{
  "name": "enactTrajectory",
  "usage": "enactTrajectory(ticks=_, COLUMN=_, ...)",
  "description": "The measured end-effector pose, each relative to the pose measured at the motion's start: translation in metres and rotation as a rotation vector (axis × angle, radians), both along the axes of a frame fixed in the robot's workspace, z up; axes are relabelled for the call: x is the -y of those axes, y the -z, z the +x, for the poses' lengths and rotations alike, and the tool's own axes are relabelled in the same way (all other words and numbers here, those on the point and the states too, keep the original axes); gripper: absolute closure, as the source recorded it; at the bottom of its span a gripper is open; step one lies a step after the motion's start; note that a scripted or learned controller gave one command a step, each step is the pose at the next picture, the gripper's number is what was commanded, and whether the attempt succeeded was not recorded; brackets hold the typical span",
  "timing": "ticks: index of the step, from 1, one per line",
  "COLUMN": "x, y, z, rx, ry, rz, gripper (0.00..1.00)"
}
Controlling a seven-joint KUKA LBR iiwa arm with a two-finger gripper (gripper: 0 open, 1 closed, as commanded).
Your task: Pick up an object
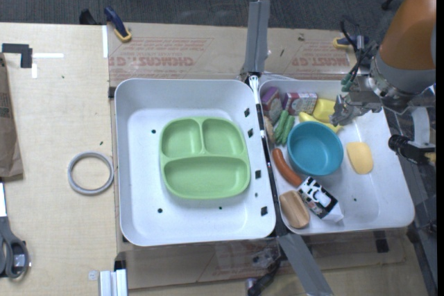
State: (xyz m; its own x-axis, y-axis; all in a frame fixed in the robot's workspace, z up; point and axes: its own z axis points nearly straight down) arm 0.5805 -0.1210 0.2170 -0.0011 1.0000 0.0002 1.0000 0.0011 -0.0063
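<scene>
Down at the bottom edge of the frame, right bin (388, 215), there's a little black-and-white carton (320, 198) lying tilted, and just left of it a tan bread-roll-looking thing (294, 209). Up from those sits a blue bowl (316, 147), upright, pretty much mid-bin. A red sausage-shaped piece (285, 166) runs diagonally just beside the bowl's lower left, and a pale yellow lump (360, 157) lies just right of the bowl.

Upper left corner of that bin is a pile: green pods (282, 127), something purple (270, 102), a small printed box (302, 104), and a bright yellow piece (323, 109) next to it. Can't really tell what touches what in there, it's all jammed together.

The arm comes in from the upper right, big orange band (411, 30) up top, and the tool (345, 111) hangs over the back of the right bin, right by the yellow piece and the bowl's far rim. Honestly can't tell how wide it is, too dark and small, and I can't see anything between its tips.

Left bin (132, 170) has a green divided plate (205, 157) sitting flat in the middle.

Out on the surface (55, 114) at left: a grey ring (90, 172), scissors (12, 254) in the lower left corner, and a brown paper bag (8, 123) at the left edge.
</scene>
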Motion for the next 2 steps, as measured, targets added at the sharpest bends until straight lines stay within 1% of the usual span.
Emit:
enactTrajectory(ticks=1, x=0.000, y=0.000, z=0.000, rx=0.000, ry=0.001, rz=0.000, gripper=0.00)
enactTrajectory(ticks=2, x=0.082, y=-0.046, z=0.029, rx=0.007, ry=0.017, rz=-0.003, gripper=0.00)
